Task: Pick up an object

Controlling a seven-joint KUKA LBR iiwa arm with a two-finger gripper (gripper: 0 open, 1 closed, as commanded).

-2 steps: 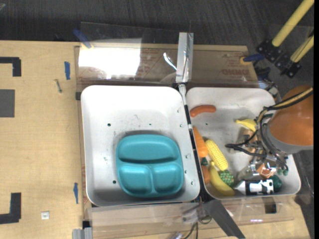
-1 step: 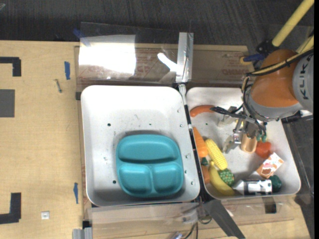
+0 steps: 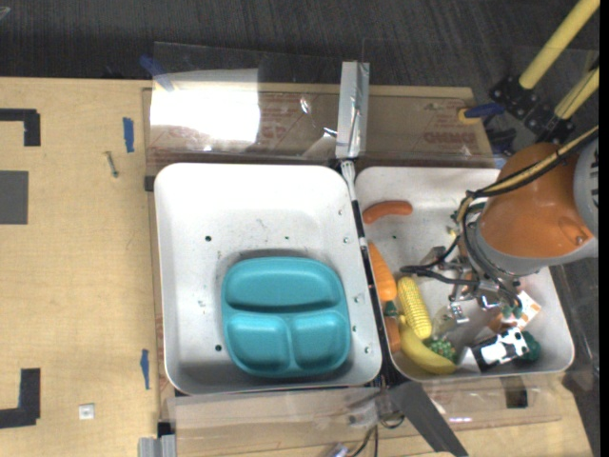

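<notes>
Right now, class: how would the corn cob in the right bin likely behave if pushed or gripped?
The corn cob is long and rounded, so it would probably roll sideways when nudged. Its bumpy kernels may give some grip. It lies close against the banana and carrot, so a push would likely shift them too.

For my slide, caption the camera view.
KUKA arm reaching into the right bin of toy food; teal divided tray in the left bin.
</notes>
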